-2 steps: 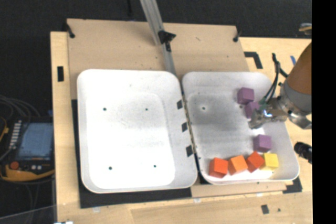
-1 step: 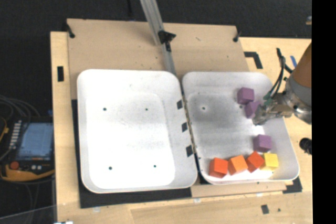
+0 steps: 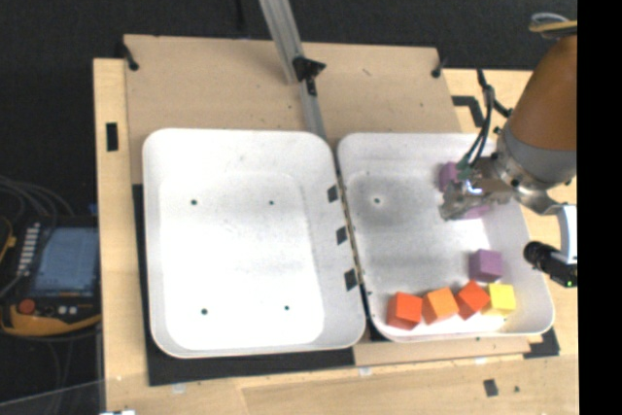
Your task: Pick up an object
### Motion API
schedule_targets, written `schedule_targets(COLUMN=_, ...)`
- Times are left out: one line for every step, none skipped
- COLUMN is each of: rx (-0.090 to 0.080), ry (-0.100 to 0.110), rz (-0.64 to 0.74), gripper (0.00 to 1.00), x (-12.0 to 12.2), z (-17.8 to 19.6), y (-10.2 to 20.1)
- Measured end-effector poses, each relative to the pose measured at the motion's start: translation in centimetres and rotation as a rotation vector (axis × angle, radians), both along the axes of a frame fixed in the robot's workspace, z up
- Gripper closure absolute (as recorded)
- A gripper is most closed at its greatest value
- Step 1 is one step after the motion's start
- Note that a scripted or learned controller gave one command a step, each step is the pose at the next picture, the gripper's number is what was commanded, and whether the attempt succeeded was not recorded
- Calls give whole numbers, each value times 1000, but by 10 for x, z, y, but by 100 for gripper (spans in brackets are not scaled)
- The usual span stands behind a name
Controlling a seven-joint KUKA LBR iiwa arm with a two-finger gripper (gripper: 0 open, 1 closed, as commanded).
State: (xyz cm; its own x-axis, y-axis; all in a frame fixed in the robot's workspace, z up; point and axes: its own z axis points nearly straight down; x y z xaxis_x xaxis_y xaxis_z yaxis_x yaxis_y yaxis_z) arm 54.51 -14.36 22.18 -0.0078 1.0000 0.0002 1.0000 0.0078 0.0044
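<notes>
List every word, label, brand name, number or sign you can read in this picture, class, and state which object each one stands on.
There is no text that can be read.
The blocks in the right bin have plain faces.
The left bin bears only small dark dots, no writing.
The device with a blue screen at the left edge may show something, but it is too blurred to read.
</notes>
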Motion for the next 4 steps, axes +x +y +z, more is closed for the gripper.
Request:
schedule_targets(rx=0, ry=3, rz=-1, gripper=100, x=13, z=-6, y=46)
schedule_targets(rx=2, ry=2, rz=1, gripper=100, x=26, z=7, y=103)
schedule_targets(rx=1, ry=5, rz=0, gripper=100, x=28, z=1, y=156)
schedule_targets(rx=0, ry=3, rz=-1, gripper=100, x=39, z=-5, y=204)
